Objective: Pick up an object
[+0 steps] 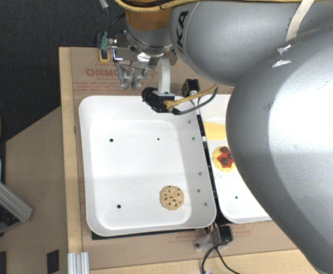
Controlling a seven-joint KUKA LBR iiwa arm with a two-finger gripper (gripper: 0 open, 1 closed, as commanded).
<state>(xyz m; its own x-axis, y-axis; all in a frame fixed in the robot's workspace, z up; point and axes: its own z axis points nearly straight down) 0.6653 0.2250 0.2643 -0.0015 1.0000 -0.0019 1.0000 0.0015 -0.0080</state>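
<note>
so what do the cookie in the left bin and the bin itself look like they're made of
The cookie: probably a plastic or rubber toy, judging by its even tan, matte face and neat dark chips; real baked dough can't be ruled out. The left bin: likely moulded plastic, smooth white with a slight sheen, rounded corners and a raised rim.

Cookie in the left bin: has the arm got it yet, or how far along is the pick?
Nothing looks done yet. The cookie lies flat on the floor of the left bin, near its front edge. The gripper hangs above the bench beyond the bin's back rim, well away from the cookie, with nothing visible between its fingers. Reaching over, descending, grasping and lifting all remain.
</note>
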